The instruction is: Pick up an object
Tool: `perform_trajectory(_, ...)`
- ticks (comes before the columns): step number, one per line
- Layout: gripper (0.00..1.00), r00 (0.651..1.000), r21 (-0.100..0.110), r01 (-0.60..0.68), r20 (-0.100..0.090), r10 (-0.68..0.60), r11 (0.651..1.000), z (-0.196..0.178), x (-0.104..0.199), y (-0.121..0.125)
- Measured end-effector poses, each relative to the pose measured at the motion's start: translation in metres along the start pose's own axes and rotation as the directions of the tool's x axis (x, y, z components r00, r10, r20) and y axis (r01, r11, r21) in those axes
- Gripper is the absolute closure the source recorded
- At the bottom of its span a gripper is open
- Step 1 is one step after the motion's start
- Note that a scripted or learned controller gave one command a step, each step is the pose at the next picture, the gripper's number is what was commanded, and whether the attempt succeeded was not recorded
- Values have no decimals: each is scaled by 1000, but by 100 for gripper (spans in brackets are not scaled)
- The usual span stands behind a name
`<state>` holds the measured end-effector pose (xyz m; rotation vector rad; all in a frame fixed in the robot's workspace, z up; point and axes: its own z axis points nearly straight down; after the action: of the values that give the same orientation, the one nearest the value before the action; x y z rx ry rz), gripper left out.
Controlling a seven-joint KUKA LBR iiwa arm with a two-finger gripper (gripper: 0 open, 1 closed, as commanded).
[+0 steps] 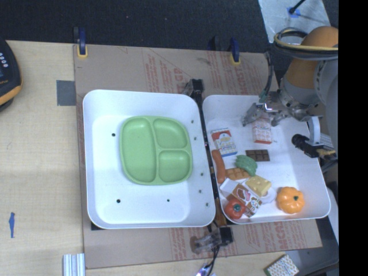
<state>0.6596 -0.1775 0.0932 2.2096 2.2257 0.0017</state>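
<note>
Gripper (263, 112) over packet (262, 132), right bin (313, 177)

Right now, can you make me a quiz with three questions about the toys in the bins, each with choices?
1. Where does the green plate lie?
A. in the left bin
B. in the right bin
C. on the wooden bench

2. What colour is the little pumpkin?
A. blue
B. orange
C. purple

3. How does the chocolate bar lie?
A. flat on the floor of the right bin
B. standing on the plate
C. hanging from the gripper

Answers: 1 A, the plate sits in the middle of the left bin. 2 B, it is bright orange with a green stem. 3 A, it rests flat, apart from the gripper.
</note>
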Motion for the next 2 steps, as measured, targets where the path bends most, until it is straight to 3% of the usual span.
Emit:
perform_trajectory(1, 0, 1000, 13, -4, -4, 4, 1000, 1, -1, -65)
perform_trajectory(2, 100, 1000, 9, -1, -2, 1, 1000, -10, -2, -61)
